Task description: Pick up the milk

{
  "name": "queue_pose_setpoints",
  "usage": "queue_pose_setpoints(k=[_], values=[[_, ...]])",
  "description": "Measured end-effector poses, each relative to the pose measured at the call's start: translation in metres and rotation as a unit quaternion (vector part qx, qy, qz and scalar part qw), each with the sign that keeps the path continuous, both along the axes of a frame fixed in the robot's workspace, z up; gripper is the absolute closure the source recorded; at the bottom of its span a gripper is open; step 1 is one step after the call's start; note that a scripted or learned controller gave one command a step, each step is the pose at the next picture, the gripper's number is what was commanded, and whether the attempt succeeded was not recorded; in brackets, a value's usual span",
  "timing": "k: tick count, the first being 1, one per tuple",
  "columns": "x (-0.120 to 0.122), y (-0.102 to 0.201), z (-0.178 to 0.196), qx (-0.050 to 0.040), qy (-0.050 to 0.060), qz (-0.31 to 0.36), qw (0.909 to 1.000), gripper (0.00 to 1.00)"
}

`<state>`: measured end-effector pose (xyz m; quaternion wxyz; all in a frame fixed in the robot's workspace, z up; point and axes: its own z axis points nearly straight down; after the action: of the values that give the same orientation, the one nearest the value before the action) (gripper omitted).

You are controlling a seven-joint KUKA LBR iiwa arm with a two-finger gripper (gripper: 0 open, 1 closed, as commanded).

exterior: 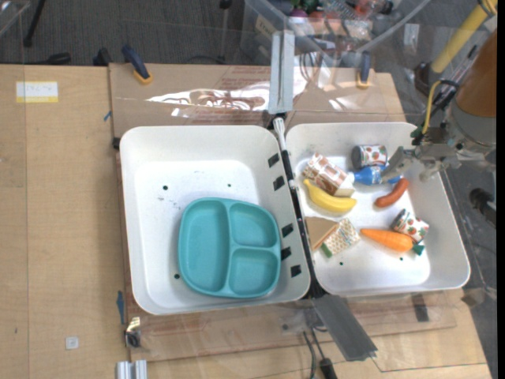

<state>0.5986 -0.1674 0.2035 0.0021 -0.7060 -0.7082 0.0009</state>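
The gripper (406,163) hangs over the upper right part of the right bin (450,267), at the right of the frame; whether it is released or clenched cannot be told from here. The likeliest milk is the small carton (409,226) near the bin's right side, just beside the carrot's (387,239) leafy end, though that is a judgement. The approach seems under way: next the arm must shift toward the lower right and descend over the carton. Its print, and that on the can (368,156), is too small to read.
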Motion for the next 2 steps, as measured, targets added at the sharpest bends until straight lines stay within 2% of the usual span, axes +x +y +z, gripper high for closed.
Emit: queue_pose_setpoints(k=[1,2], values=[[-0.012,-0.035,-0.108,0.0013,-0.004,0.015,0.9999,0.0],[-0.076,-0.011,-0.113,-0.0036,-0.01,0.046,0.9989,0.0]])
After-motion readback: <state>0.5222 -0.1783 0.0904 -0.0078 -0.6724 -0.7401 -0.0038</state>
